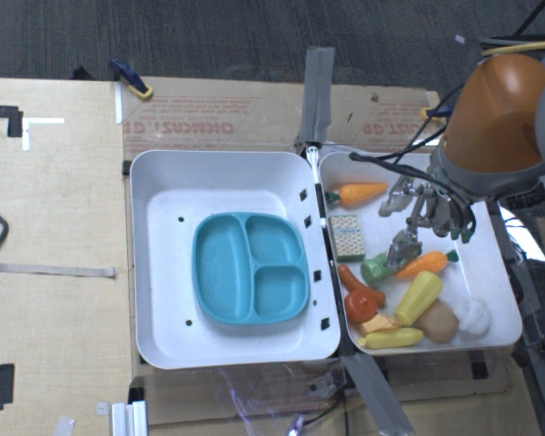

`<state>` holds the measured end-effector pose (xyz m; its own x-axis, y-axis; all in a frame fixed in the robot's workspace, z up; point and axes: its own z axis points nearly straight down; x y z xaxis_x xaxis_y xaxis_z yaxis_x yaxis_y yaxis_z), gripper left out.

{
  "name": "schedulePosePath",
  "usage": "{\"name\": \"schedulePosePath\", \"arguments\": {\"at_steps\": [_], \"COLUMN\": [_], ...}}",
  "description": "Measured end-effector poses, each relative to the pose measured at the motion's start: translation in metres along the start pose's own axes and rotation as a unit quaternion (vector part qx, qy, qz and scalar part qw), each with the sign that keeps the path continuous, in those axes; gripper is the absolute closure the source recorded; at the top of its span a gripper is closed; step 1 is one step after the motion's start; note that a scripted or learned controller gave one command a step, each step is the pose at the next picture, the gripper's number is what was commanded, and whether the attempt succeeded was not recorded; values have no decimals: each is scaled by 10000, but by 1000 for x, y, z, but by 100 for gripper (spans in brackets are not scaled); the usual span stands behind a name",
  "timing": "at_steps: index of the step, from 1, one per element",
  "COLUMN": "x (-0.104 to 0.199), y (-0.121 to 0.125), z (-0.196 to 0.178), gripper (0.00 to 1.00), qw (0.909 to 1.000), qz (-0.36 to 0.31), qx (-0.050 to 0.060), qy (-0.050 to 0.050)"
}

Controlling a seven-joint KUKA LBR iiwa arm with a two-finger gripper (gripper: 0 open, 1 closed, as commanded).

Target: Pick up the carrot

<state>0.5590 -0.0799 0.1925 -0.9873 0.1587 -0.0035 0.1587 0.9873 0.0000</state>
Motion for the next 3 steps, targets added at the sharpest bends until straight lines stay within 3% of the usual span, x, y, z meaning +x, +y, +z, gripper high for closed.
{"name": "schedulePosePath", "arguments": {"at_steps": [1, 2, 3], "x": [-11, -56, -4], "y": [-61, -96, -66], "z": [100, 77, 99], "gripper": [0, 0, 0], "qw": [9998, 9997, 9992], "qz": [-206, 225, -411], "qx": [1, 1, -3], "qy": [-8, -17, -5]}}
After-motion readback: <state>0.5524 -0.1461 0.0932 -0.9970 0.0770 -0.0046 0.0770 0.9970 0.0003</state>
